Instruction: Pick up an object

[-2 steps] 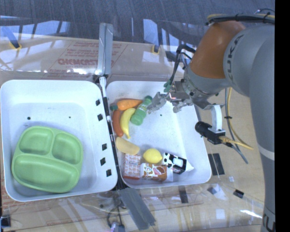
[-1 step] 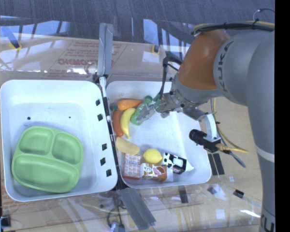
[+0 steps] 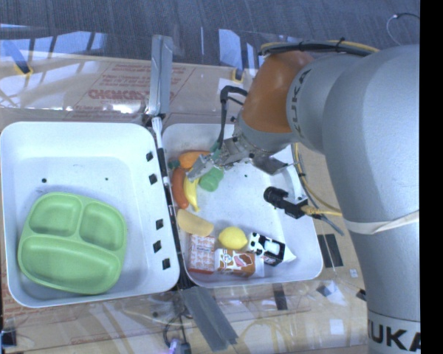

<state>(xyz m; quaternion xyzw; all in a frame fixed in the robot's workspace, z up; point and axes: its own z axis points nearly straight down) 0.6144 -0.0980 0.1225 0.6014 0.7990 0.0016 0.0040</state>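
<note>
Camera view: the end effector [image 3: 207,167] sits low in the right bin [image 3: 306,260], over a pale green object [image 3: 211,179]; whether it grips it, I cannot tell. The crowding banana [image 3: 190,195] could spoil the lift.

A robotics lab or test cell, not a home. A large grey industrial arm [image 3: 369,161] with an orange band, marked KUKA, reaches over a surface [image 3: 96,87] carrying two shallow white bins [image 3: 15,146] set side by side. Loose cables [image 3: 310,212] run along the arm. Toy food [image 3: 232,237] and a green divided tray [image 3: 72,242] serve as test objects. Grey carpet [image 3: 133,6] lies beyond.
</note>
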